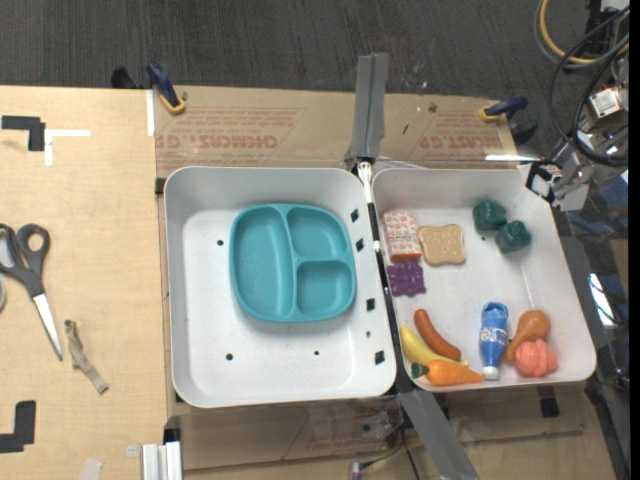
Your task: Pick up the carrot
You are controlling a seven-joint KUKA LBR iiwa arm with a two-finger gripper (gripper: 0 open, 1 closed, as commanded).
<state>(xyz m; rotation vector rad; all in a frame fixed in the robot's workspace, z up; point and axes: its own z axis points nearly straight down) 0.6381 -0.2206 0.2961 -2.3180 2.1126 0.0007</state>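
The carrot [452,373] is orange with a small green tip at its left end. It lies flat along the front wall of the right bin [560,268]. A yellow banana [413,347] touches it on the left, and a red-brown sausage [438,334] lies just behind it. A blue bottle [492,339] stands close to the carrot's right end.
The right bin also holds a drumstick [529,328], a pink lump [536,359], toast [442,245], a small patterned box [401,235], purple grapes [406,280] and two dark green pieces [500,225]. A teal divided plate [294,263] lies in the left bin [190,298]. Scissors [32,273] lie on the bench at left. Cables [590,28] hang at top right.
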